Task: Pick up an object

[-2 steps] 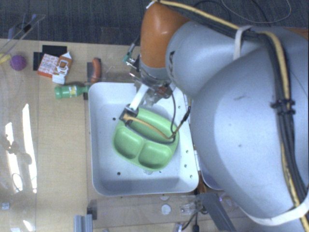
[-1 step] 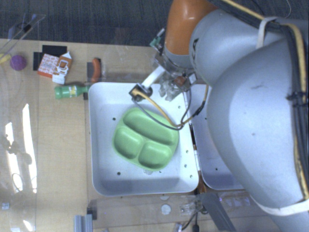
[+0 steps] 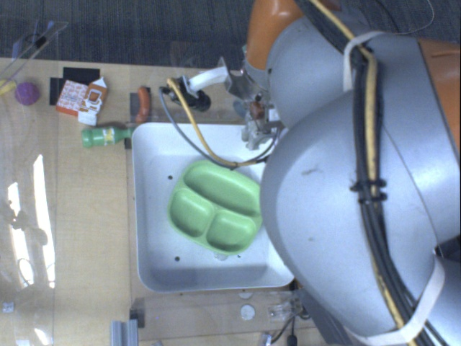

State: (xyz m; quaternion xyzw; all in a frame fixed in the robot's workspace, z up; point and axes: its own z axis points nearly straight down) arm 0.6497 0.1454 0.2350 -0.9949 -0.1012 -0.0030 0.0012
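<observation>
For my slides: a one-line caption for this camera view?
Grey arm looms over a white bin holding a green divided tray; small items line the bench behind.

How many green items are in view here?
2: a green tray lying in the bin, and a green bottle on the bench left of it. The arm may hide others.

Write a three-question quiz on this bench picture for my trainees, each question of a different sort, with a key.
1. True or false: the green divided tray lies inside the white bin.
2. How many compartments does the tray show? A) one B) three C) six
3. Fill in: the green bottle lies on the bench just outside the bin's upper ____ corner in the camera view.

Key: 1 true; 2 B; 3 left.
</observation>
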